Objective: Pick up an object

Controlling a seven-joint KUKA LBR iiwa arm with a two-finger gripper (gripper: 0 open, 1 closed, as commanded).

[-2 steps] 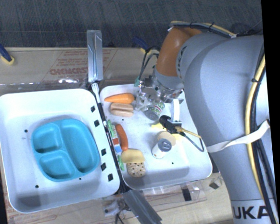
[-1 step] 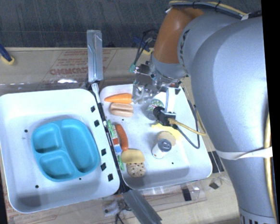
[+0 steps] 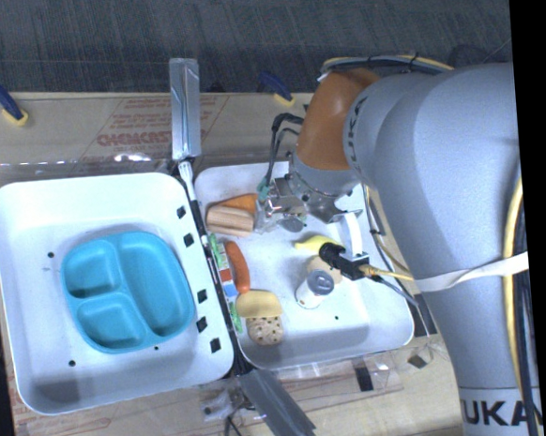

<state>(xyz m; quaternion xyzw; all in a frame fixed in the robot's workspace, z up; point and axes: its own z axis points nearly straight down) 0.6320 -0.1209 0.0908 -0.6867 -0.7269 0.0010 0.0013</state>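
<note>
The right white bin (image 3: pixel 385 321) holds several toy foods: a bread roll or hot dog bun (image 3: pixel 231 216) at the upper left, an orange sausage (image 3: pixel 236 265) below it, a yellow block with a tan speckled piece (image 3: pixel 260 315) at the lower left, a small white cup-like item (image 3: pixel 314 286) in the middle and a yellow banana-like piece (image 3: pixel 309 243). My gripper (image 3: pixel 278 205) reaches down into the upper part of this bin, right beside the bun's right end. Nothing shows between its fingers.
The left white bin (image 3: pixel 40 372) carries a blue divided plate (image 3: pixel 126 290). A metal divider bar (image 3: pixel 184 106) stands between the bins at the back. The grey arm (image 3: pixel 441 199) covers the bench's right side, with cables (image 3: pixel 381 272) over the right bin's edge.
</note>
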